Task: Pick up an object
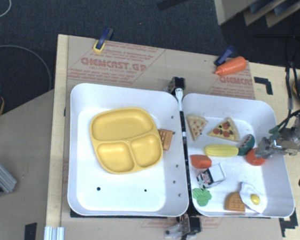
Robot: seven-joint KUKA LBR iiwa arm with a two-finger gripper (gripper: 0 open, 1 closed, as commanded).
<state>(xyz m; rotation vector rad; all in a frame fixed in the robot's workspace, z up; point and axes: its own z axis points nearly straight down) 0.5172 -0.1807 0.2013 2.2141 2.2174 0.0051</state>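
Dark carpet surrounds a cardboard-topped bench (146,62) that carries two shallow white bins side by side.

Progress, as I judge it: nothing is lifted yet. The gripper (262,150) sits low at the right bin's right side, right against a red tomato piece (254,158), but whether its fingers are spread or closed on that piece I cannot tell. So the pick itself looks still to be done, and the tomato piece seems the likely target.

Nearest the bottom of the frame, the right bin (285,205) holds a fried egg (253,198), a brown cookie-like piece (234,201) and a green leafy piece (201,196). Above those lie a small black-and-white packet (210,175) and a red-orange piece (200,161). Higher still is a yellow corn cob (221,151), with a dark green piece (246,143) at its right end, just beside the tomato. Toward the bin's top are a pizza slice (225,129) and a pale triangular wedge (196,127).

The left bin (119,199) holds a yellow divided tray (126,140) with a small brown block (164,139) touching its right edge.

Outside the bins, an orange carrot (231,66) rests on the bench at upper right.
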